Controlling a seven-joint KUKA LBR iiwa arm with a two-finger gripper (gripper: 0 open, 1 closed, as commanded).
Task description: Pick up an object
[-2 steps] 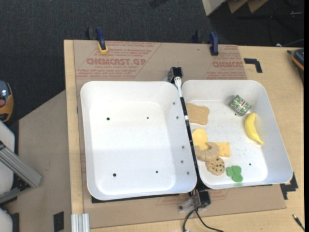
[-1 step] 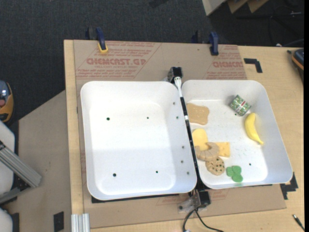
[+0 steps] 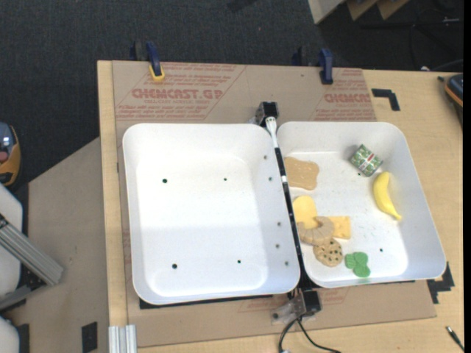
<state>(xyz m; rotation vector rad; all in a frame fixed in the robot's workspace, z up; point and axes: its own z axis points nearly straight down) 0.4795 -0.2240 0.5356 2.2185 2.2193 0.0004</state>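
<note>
Toy food items lie in the right bin (image 3: 419, 219). A yellow banana (image 3: 385, 195) rests near its right side, with a small green-and-white can (image 3: 365, 159) just above it. A tan bread slice (image 3: 302, 173) sits by the divider. Lower down are a yellow cheese-like piece (image 3: 305, 210), an orange-yellow square (image 3: 340, 227), a beige lump (image 3: 318, 232), a chocolate-chip cookie (image 3: 328, 253) and a green leafy piece (image 3: 358, 264).
The left bin (image 3: 199, 212) shows only small dark holes in its floor. Both bins sit on a brown board (image 3: 221, 87) held by two blue-and-yellow clamps (image 3: 154, 59) at the back edge. Cables run out below the bins' front junction (image 3: 298, 311).
</note>
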